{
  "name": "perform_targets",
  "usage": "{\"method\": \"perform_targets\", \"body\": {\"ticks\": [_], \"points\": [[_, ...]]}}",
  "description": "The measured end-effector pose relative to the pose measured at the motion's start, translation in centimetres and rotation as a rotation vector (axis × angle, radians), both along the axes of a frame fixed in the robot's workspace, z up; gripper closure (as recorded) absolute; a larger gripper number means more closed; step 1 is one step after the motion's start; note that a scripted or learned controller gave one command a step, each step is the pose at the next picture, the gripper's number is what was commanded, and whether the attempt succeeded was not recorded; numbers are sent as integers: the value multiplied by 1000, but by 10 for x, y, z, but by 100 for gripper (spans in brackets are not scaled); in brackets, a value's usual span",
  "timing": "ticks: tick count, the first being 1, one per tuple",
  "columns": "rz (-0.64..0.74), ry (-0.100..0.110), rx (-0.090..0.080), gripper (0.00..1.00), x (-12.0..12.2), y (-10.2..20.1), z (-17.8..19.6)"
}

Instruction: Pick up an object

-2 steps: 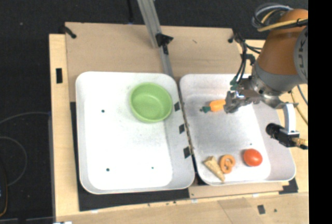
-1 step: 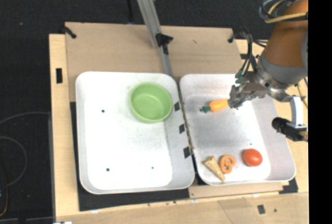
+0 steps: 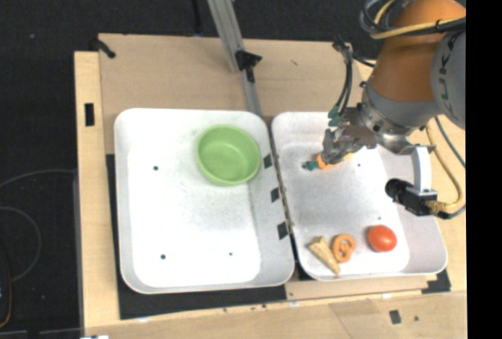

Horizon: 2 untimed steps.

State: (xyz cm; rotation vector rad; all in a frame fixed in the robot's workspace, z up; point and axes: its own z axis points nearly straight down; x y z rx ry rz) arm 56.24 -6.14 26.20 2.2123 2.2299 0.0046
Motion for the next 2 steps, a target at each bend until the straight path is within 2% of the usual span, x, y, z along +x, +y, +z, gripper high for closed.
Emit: {"method": "perform_targets", "body": {"ticks": [2], "points": [[0, 3, 0, 100, -8, 106, -18]]}}
